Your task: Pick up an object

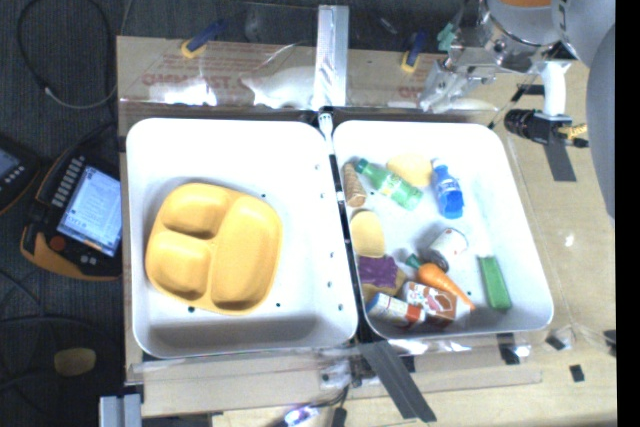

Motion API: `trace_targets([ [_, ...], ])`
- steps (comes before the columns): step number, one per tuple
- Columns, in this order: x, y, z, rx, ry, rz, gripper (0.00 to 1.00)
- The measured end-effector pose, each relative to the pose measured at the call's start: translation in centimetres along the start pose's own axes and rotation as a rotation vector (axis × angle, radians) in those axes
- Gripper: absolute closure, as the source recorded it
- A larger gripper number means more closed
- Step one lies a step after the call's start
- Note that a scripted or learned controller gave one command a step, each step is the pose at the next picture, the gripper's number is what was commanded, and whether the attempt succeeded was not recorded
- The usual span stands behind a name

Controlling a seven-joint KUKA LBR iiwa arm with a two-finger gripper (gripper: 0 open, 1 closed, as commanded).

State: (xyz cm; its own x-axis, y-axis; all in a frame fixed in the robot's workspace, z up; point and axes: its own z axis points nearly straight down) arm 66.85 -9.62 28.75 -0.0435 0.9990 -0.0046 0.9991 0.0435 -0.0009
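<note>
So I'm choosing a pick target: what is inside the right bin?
The right bin holds a blue bottle, green bottle, carrot, green block, purple item and juice carton. Anything beneath that pile is hidden.

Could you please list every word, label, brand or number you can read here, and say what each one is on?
None can be read.
Red lettering on the cardboard behind the bins: blurred under plastic film.
Print on the juice carton: too small.
Label on the blue bottle: too small.
Label on the green bottle: too small.
Screen of the handheld pendant: glowing, text blurred.
</note>
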Motion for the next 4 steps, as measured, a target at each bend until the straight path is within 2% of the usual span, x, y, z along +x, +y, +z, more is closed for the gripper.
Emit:
trace_targets([
  [1,3.9,0.1,4.8,0.001,0.0,-0.127,1.0],
  [2,8.0,0.3,8.2,0.003,0.0,-0.095,1.0],
  [3,7.9,0.3,8.2,0.002,-0.001,-0.095,0.0],
  [4,2.9,-4.4,10.4,0.001,0.001,-0.203,0.0],
])
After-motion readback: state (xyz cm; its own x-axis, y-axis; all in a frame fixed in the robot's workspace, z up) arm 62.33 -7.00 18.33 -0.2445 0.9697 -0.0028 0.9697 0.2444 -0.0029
